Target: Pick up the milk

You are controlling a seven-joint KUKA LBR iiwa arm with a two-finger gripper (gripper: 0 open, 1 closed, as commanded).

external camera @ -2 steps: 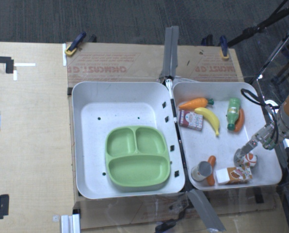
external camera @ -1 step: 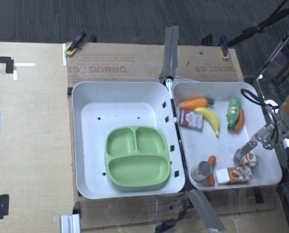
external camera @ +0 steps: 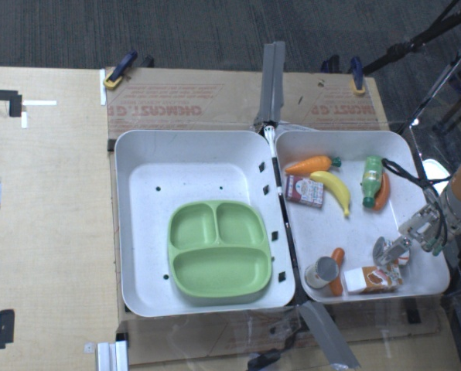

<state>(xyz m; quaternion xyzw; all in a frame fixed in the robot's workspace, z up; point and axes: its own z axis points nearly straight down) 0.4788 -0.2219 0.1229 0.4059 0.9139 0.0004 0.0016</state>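
The milk [external camera: 303, 191], a small red-and-white carton, lies flat toward 11 o'clock in the right bin [external camera: 416, 144], just beside the banana [external camera: 336, 191] and below the carrot [external camera: 311, 164]. It looks light, stiff-sided yet crushable, best pinched across its narrow sides. The jaws [external camera: 390, 248] hover near 4 o'clock, above an orange-and-white carton [external camera: 372, 280]; whether apart or together cannot be told.

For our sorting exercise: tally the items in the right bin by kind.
Carrots: 3
Bananas: 1
Cartons: 2
Bottles: 1
Cans: 1
Total: 8
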